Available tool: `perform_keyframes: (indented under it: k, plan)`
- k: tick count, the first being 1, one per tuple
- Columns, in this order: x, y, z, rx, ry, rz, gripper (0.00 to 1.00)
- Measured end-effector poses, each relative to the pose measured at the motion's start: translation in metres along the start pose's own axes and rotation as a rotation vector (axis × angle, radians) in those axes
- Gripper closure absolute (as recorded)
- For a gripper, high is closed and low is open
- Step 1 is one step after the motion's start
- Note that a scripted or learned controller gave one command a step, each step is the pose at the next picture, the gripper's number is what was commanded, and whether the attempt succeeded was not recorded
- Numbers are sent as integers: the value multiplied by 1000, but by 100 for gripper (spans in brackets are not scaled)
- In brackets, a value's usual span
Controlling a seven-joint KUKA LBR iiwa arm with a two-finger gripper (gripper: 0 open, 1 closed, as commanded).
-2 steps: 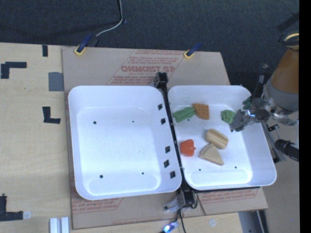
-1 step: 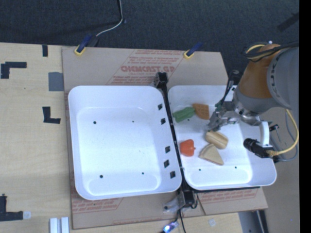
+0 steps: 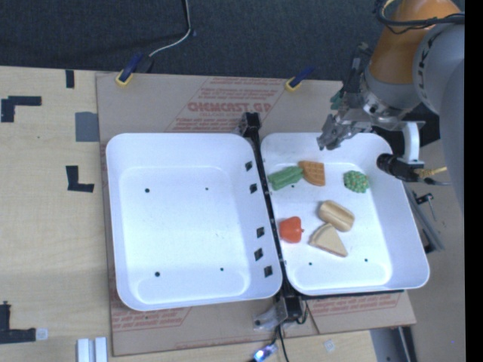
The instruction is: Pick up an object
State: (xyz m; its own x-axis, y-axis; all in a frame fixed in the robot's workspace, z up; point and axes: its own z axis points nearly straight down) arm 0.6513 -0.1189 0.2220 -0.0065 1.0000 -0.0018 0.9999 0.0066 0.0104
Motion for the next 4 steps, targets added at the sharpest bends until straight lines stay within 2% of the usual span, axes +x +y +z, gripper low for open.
perform_keyframes:
  k: [1,2,3,4]
  plan:
    - [-3,-4,6,11,1,5,0]
    - [-93,-3,54,15,-2,12,0]
    - [-85,16,69,12,0,6,0]
    - [-63,20,-107,-9,-4,3,0]
